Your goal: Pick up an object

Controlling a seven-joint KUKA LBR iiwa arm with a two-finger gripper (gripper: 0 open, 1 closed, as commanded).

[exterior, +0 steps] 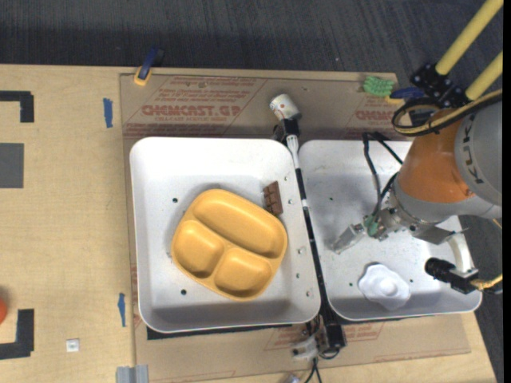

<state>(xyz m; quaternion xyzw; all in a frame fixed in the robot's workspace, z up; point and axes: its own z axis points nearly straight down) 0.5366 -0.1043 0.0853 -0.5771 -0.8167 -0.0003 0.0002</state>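
Two white bins point(152, 238) — one yellow tray point(230, 242), one brown block point(272, 198), one white object point(383, 284).

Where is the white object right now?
The white object lies in the right bin, near its front edge, just below the end effector and right of the divider between bins.
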